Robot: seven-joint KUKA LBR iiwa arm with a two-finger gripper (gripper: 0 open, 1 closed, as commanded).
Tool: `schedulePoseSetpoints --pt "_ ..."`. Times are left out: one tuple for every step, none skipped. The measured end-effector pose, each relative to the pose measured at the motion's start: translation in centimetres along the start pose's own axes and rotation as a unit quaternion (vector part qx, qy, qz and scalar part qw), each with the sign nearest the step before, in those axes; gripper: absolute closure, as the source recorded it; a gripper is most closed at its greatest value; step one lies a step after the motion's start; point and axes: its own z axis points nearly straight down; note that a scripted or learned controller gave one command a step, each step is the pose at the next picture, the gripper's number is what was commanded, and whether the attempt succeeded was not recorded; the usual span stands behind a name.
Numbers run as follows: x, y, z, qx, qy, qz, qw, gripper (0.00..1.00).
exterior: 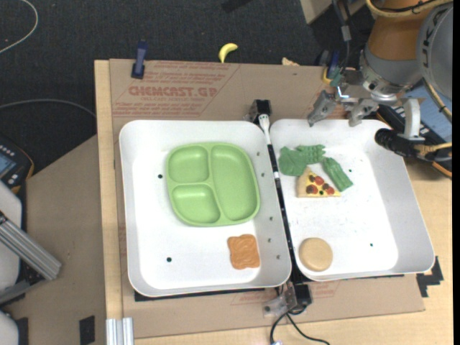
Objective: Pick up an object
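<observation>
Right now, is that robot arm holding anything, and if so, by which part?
Nothing is held. The tool hangs open over the far rim of the right bin, with nothing between its fingers; the pizza slice lies untouched in the bin.

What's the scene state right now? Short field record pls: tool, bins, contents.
tool: open, fingers spread, nothing between them, over the far edge of the right bin
left bin: green divided plate, orange waffle-like piece nearer the camera
right bin contents: green leafy item, pizza slice touching it, green strip, round tan cookie at the near edge
task status: nothing picked yet
</observation>
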Motion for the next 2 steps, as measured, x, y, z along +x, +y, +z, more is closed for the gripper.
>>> schedulePoseSetpoints --pt "-1.6 -0.1 8.5 0.003 0.000 0.001 1.0000 0.00" --pt "-4.5 0.5 13.5 -0.002 0.002 0.002 1.0000 0.00"
